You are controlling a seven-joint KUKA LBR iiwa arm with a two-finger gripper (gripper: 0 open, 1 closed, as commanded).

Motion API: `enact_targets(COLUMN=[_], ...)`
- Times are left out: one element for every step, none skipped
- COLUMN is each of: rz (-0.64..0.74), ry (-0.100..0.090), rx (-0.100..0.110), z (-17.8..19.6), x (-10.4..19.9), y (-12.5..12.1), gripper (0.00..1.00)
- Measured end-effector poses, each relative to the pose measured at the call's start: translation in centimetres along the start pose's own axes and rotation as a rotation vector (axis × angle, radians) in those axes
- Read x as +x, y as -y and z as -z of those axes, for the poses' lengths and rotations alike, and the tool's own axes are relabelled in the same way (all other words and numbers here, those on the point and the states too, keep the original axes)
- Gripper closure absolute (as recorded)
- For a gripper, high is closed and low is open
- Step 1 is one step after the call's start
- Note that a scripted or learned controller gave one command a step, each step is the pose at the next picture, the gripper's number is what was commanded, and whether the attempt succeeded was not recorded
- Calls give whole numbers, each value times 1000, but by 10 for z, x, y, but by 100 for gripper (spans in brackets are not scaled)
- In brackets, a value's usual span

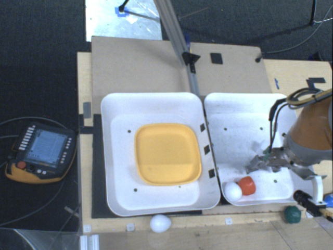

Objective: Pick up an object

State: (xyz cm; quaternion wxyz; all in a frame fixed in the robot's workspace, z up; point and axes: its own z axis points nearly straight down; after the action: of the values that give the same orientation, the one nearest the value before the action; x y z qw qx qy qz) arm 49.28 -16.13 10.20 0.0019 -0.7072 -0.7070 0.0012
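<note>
A small red-orange cup-like object (pixel 246 186) lies in the right bin (pixel 234 124) near its front edge, touching a white egg-shaped ball (pixel 232 192) at its left. My gripper (pixel 258 163) hangs just above and to the right of the red object, low over the bin floor. Its grey fingers point left, and nothing is visible between them. A square yellow plate (pixel 168 153) lies flat in the middle of the left bin (pixel 117 139).
A second white egg (pixel 160 223) lies on the bench in front of the left bin. A dark green ball (pixel 292 215) rests outside the right bin's front right corner. A teach pendant (pixel 40 153) sits far left. A slanted metal pole (pixel 177 27) crosses behind the bins.
</note>
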Motion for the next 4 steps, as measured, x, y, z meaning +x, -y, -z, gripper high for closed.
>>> enact_targets(rz=[0, 1, 1, 1], ry=[1, 2, 2, 2], rx=[-6, -9, -9, -8], z=[13, 75, 135, 168], x=[0, -1, 2, 2], y=[-2, -1, 4, 3], gripper=[100, 100, 100, 100])
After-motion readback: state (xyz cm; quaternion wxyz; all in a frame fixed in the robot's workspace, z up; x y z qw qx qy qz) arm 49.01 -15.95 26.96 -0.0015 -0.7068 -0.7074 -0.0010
